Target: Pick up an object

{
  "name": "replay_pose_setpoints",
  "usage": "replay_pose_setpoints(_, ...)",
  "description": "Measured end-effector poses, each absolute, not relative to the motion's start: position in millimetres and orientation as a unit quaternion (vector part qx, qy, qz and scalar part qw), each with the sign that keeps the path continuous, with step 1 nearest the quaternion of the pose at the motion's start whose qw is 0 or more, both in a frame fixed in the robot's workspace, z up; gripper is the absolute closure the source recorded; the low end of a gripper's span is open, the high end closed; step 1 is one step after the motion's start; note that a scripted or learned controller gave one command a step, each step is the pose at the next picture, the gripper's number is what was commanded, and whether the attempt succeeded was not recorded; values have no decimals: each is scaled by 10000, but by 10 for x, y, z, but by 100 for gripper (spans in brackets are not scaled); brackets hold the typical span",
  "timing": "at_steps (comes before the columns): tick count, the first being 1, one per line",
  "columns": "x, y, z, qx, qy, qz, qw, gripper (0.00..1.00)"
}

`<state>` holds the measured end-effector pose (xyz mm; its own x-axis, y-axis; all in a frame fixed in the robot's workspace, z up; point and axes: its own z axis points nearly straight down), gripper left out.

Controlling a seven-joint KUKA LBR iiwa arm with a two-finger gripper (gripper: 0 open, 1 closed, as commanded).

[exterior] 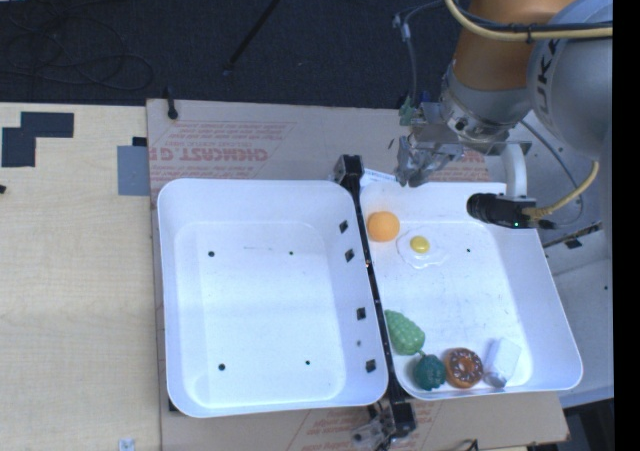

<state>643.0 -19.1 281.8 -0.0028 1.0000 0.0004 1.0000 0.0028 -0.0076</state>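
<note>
My gripper [413, 175] hangs above the far edge of the right bin [530, 289], with nothing between its fingers. Just in front of it and a little to the left lies an orange ball [383, 226]. A fried egg toy [419, 247] rests beside the ball. Along the bin's near side sit a light green lumpy piece [404, 331], a dark teal round piece [430, 372], a brown sprinkled doughnut [463, 367] and a small white block [504, 358].
The left bin [200, 239] stands beside the right one, with a black divider strip [362, 279] between them. Both bins rest on a cardboard sheet [240, 144] on the wooden bench.
</note>
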Motion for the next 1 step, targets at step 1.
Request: replay_pose_setpoints(1,6444,-68,3314,-7063,-7080,-8,-8,100)
